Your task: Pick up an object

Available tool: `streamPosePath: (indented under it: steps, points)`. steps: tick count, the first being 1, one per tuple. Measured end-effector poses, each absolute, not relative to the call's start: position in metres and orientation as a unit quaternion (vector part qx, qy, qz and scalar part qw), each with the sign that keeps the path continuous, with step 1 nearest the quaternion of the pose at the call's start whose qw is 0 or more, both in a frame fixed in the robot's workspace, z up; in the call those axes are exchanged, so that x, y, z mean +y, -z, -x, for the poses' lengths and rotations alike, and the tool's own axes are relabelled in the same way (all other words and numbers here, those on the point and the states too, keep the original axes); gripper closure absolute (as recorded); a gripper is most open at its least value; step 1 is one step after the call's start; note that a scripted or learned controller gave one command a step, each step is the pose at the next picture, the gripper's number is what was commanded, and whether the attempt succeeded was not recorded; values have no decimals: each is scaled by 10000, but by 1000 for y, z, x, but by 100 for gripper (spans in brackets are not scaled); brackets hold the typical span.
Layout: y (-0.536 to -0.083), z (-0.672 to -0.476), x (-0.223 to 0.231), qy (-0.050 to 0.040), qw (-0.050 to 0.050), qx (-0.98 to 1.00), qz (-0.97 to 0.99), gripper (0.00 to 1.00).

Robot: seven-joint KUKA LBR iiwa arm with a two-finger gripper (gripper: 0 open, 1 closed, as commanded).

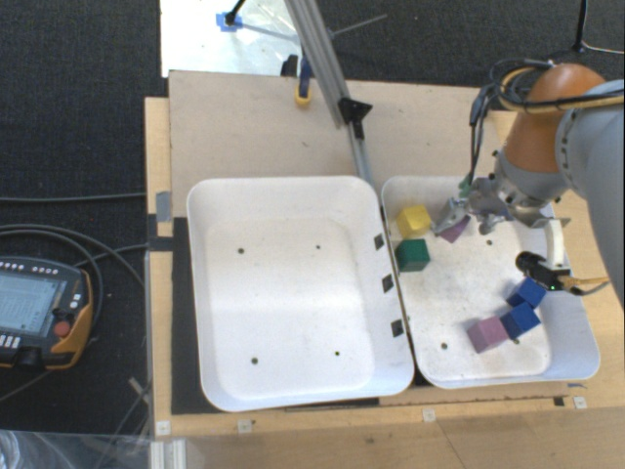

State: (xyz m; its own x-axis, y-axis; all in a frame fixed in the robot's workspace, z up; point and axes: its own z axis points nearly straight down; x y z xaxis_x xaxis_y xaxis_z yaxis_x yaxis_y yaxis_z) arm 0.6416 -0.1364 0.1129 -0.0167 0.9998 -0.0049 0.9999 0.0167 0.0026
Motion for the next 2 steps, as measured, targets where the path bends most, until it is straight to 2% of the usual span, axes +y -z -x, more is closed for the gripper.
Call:
streamPosePath:
  steps: [1, 2]
  points:
    - [-124, -641, -137, 27, 17, 7140, -7001, 100]
    - [-124, -642, -137, 10, 38, 7146, -6995, 0]
